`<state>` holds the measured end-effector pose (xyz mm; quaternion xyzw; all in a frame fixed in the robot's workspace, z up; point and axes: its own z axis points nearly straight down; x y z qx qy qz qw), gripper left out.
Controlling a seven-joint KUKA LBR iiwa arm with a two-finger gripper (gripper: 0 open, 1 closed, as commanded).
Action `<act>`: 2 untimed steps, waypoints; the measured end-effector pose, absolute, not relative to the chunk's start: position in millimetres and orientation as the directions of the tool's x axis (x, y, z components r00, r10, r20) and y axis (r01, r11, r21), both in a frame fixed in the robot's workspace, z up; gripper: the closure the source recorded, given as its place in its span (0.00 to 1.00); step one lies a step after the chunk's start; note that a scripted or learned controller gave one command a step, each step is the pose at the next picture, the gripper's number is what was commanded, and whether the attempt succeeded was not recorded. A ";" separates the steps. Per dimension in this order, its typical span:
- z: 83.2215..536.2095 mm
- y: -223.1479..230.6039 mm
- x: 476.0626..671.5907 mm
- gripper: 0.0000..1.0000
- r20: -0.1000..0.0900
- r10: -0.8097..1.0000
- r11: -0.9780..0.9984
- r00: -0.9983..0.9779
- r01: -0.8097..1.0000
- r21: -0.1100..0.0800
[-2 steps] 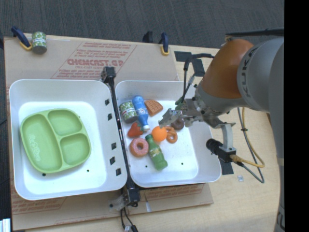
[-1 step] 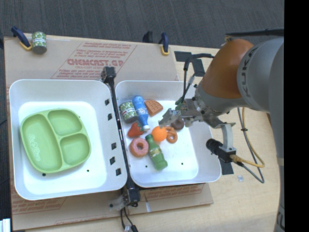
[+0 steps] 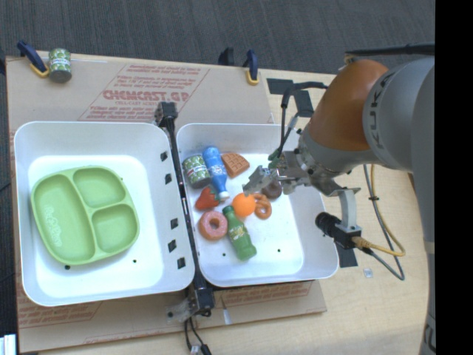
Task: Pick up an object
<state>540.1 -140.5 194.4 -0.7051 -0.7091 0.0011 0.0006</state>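
Right bin [image 3: 314, 261], centre-right of the frame, crowded with small toy food: orange ball [image 3: 243, 203] just left of the gripper [image 3: 263, 183], small orange ring [image 3: 263, 210] touching it below, pink doughnut [image 3: 213, 225] lower left, green bottle [image 3: 239, 235] lying slantwise beside that, blue bottle [image 3: 216, 170], green can [image 3: 195, 169], red strawberry-like piece [image 3: 206, 197] and waffle wedge [image 3: 235, 163] toward the upper left of the heap. Gripper low over the pile's right edge, close above the ball and ring; fingers lost in metal and shadow, so cannot tell whether apart or together, and nothing plainly seen between them. Ball probably light, hard, smooth plastic, apt to roll or squirt out; best taken across its middle. Ring flat, likely easier pinched over its rim. Green bottle and doughnut crowding from the left, little room for a finger there. Left bin [image 3: 22, 198] holding a green divided tray [image 3: 85, 214], well apart.
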 end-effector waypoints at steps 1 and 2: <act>194.4 -140.5 540.1 0.00 -0.001 1.000 0.006 -0.006 1.000 -0.002; 194.4 -140.5 540.1 0.00 -0.001 1.000 0.006 -0.006 1.000 -0.002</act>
